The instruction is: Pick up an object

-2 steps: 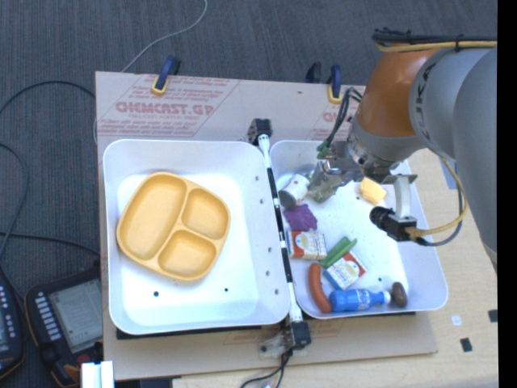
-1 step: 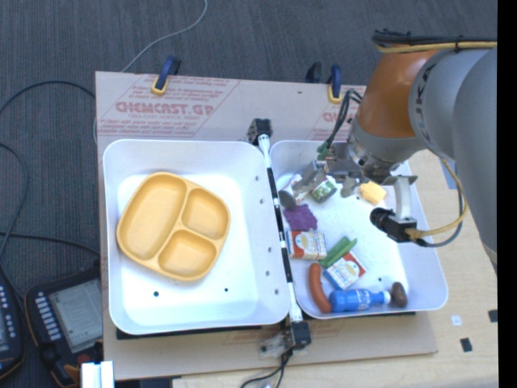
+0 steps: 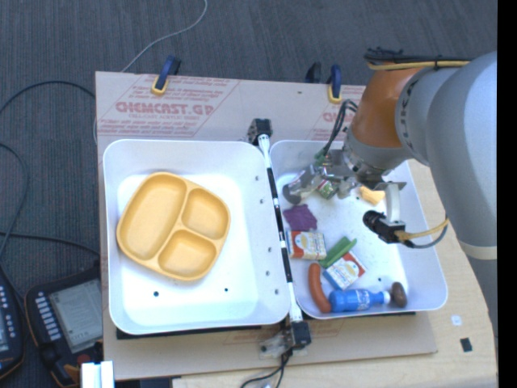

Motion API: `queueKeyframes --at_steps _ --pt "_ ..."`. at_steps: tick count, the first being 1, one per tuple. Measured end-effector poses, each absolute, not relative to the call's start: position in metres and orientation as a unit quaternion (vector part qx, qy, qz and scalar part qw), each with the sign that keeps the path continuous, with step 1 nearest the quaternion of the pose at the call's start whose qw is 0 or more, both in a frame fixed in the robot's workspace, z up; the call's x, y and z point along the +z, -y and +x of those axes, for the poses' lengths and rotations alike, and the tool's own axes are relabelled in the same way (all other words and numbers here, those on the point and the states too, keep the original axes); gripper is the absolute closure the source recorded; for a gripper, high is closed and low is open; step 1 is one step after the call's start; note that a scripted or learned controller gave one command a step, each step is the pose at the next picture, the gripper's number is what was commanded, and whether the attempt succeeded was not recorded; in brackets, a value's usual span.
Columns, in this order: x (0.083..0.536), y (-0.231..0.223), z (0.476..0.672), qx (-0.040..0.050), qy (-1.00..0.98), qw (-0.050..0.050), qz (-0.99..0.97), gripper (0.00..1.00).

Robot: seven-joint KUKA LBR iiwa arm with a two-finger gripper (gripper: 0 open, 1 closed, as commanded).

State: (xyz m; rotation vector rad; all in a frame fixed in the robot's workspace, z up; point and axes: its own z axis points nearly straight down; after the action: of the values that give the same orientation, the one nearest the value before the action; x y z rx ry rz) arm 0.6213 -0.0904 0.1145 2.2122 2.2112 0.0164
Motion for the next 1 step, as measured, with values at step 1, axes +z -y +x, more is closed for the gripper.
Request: queueKeyframes --at_steps 1 --pt "0.1248 0.0893 0.6203 0.0035 -0.708 0.002 0.707 1.00"
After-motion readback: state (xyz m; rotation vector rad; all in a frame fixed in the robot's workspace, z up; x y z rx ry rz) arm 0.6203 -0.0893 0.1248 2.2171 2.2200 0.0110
